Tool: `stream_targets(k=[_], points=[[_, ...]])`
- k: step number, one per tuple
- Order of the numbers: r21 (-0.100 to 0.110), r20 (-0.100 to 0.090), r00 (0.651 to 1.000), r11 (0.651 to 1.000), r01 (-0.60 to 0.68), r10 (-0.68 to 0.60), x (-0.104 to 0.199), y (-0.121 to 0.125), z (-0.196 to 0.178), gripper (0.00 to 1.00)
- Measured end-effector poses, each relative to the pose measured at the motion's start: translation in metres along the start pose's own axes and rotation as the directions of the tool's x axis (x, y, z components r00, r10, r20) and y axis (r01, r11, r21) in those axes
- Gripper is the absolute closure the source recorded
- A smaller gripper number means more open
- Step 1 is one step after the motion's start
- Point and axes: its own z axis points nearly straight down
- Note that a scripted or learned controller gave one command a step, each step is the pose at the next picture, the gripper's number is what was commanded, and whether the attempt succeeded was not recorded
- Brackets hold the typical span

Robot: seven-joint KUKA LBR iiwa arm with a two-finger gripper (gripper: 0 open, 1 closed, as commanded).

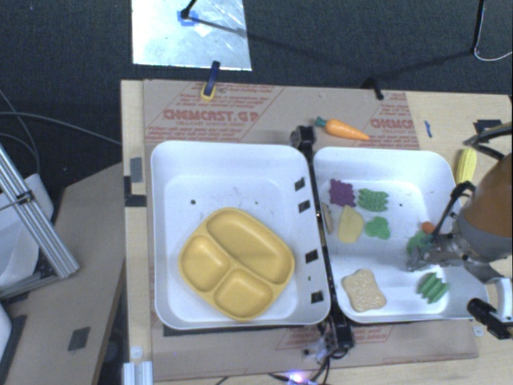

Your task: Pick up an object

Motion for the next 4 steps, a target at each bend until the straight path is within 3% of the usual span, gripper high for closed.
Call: stream_targets(k=[4], points=[[0.0, 0.0, 1.0, 1.0, 0.0, 0.0, -0.0071, 0.0001, 0.0, 1.0]])
